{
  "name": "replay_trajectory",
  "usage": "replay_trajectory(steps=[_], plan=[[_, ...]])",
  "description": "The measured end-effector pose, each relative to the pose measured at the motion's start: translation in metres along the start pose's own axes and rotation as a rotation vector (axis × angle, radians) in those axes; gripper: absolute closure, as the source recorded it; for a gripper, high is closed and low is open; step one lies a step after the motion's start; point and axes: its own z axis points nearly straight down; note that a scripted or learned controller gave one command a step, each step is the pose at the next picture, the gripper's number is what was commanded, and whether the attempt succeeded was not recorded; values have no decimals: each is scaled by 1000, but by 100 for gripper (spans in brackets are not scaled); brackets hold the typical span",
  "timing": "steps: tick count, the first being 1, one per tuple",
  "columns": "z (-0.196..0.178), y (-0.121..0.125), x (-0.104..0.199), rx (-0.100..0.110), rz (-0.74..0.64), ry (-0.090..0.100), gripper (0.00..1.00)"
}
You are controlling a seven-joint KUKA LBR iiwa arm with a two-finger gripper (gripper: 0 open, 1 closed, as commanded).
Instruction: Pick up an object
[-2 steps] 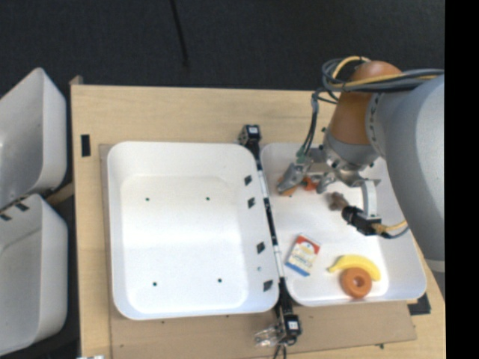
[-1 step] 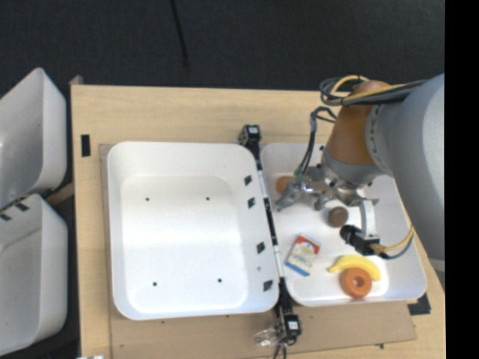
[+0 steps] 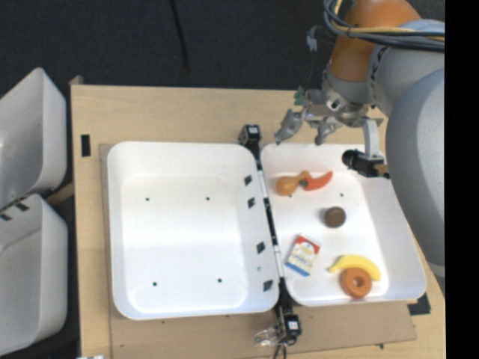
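A: Describe the work surface.

B: A pale wooden counter (image 3: 179, 111) stands against a dark floor. It carries two shallow white bins clipped side by side along a shared edge. The left bin (image 3: 120, 200) has a bare floor. The right bin (image 3: 397, 253) holds every candidate object, so any pick must occur there.

A: List the objects.

B: Toward the far side lie an orange pear-shaped piece (image 3: 287, 185) and a red chilli (image 3: 319, 180), close together, possibly touching. A brown ball (image 3: 334, 217) sits alone near the bin's middle. A small red, white and blue box (image 3: 303, 256) lies close to the divider. At the near corner, a yellow banana (image 3: 355, 264) touches an orange ring (image 3: 356, 283).

A: State the arm's position.

B: The arm enters from the right. The gripper (image 3: 308, 128) hangs above the far rim of the right bin, beyond the pear-shaped piece and chilli, apart from every object.

A: State of the jaws?

B: The two fingers stand spread apart, with nothing between them.

A: Assessment?

B: The pick is judged not yet begun. The brown ball, being isolated, probably offers the cleanest approach; the paired items risk a double contact.
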Motion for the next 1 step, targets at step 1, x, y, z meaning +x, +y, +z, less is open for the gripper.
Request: replay_trajectory(steps=[1], plan=[[3, -59, -9, 20, 7, 1, 0]])
